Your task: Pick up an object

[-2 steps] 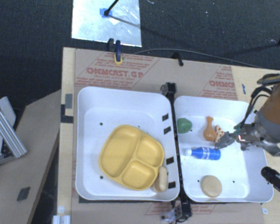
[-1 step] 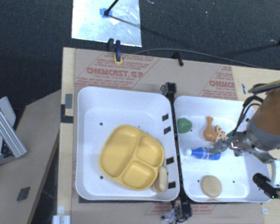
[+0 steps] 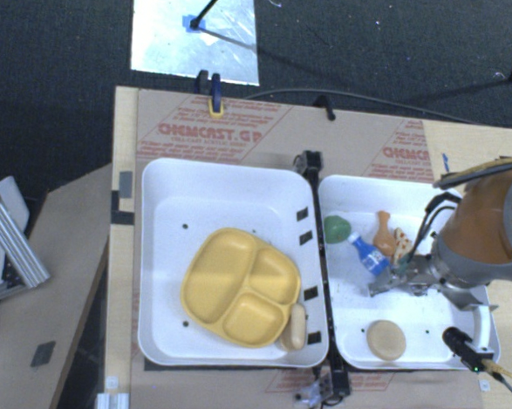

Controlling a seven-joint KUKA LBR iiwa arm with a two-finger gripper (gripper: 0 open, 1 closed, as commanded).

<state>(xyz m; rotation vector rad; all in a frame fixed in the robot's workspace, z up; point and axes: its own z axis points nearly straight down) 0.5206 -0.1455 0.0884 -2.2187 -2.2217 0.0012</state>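
Where tool (image 3: 381,285) hovers, blue bottle (image 3: 368,253) lies just beside.

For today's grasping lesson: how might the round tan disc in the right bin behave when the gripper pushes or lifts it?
The tan disc lies flat, so it probably slides rather than rolls. Its low, rounded edge may slip from fingers closing on it. It looks small, so likely light.

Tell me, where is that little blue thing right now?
The blue object lies in the right bin, near its middle, between the green ball and the orange toy, just left of the tool.
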